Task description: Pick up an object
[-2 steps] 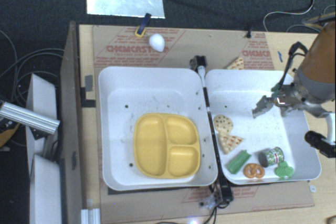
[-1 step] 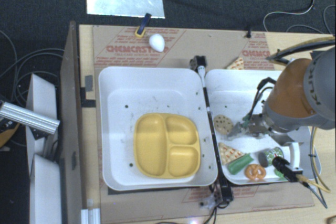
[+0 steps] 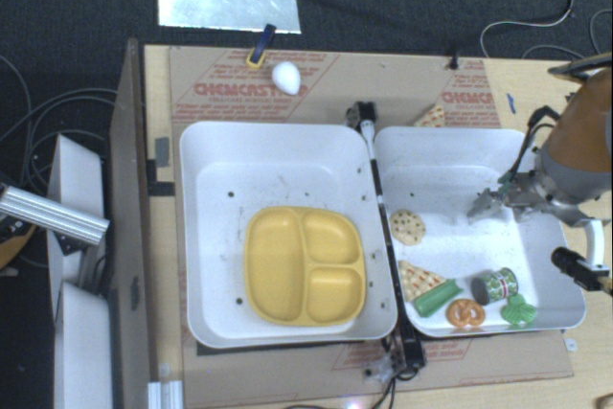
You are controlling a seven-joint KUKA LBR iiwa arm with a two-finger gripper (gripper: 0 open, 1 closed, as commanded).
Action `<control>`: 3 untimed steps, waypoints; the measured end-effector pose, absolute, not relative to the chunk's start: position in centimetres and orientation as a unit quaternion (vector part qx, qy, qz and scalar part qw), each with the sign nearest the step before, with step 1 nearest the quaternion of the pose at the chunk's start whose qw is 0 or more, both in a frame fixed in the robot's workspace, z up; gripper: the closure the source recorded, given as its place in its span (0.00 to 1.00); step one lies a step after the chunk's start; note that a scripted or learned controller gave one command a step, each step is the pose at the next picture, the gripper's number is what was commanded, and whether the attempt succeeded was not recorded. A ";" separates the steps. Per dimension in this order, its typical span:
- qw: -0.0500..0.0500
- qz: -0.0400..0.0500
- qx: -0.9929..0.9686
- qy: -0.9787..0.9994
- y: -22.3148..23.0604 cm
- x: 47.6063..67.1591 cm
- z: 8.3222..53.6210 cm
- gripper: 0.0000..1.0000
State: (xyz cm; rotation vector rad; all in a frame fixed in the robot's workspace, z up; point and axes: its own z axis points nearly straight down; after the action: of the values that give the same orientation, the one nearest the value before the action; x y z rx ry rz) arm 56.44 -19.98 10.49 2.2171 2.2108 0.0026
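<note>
1. Broadly, the bench [image 3: 316,77] is a cardboard-covered board bearing two white bins side by side, with red lettering printed along its far part; dark floor surrounds it.
2. The left bin [image 3: 215,158] holds one thing: a yellow divided plate [image 3: 305,265] with three compartments, lying flat in the near half.
3. The right bin [image 3: 450,163] holds six small things, all in its near half, apart from the gripper.
4. The arm [image 3: 584,144] comes in from the right and is cut off by the frame edge, so just its orange-and-grey wrist part shows.
5. The gripper [image 3: 484,204] sits low over the middle of the right bin; it is small and blurred, and I cannot tell whether its fingers are spread or pressed together, nor whether anything is between them.
6. One waffle piece [image 3: 417,280] lies by the bin's left wall, touching a green bar [image 3: 436,297] on its near side.
7. One round cookie [image 3: 407,225] lies alone, nearer the gripper.
8. One small can [image 3: 497,284] lies on its side; its label is too small to read.
9. One pretzel [image 3: 465,312] and one green leafy piece [image 3: 518,310] lie by the near wall.
10. One white egg [image 3: 285,77] rests on the bench behind the left bin.
</note>
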 end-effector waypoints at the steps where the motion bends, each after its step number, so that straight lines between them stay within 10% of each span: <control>1: 0.003 0.001 0.706 0.708 -19.5 56.4 11.4 1.00; 3: 0.003 0.002 0.705 0.709 -16.3 59.6 22.9 1.00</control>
State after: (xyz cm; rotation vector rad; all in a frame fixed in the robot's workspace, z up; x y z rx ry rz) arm 59.56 -16.33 22.87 2.2109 2.2234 0.0061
